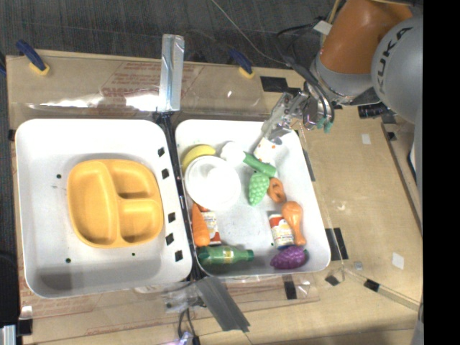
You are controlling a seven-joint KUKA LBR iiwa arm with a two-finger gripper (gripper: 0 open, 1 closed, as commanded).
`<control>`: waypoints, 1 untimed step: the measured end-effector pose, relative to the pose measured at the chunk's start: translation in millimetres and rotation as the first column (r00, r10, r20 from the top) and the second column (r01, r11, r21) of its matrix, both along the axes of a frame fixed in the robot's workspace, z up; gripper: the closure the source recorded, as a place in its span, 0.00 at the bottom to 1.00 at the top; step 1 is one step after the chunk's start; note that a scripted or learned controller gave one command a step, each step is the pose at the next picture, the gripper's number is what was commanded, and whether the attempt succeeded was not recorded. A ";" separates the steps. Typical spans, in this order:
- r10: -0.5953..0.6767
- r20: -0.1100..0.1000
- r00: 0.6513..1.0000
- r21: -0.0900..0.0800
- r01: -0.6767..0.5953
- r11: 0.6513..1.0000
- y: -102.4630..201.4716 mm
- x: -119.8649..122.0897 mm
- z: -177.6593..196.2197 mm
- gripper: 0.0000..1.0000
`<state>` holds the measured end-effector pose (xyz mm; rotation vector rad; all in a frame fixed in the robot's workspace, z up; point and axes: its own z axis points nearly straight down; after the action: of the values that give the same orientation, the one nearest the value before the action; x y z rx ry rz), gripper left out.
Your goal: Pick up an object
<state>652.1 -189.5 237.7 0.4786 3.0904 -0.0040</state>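
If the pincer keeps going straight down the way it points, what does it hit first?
Probably the small white bottle just below the pincer, at the right bin's back edge, though depth is unclear from above.

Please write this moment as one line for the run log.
gripper: above right bin back edge | grasp: unclear | yellow tray: left bin | toys: right bin

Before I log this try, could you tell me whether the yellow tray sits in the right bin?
No, the yellow tray lies in the left bin.
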 end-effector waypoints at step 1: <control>0.006 -0.005 1.000 0.001 -0.006 1.000 1.8 -0.2 6.5 1.00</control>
<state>651.9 -187.7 244.2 0.4698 3.0972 -0.0031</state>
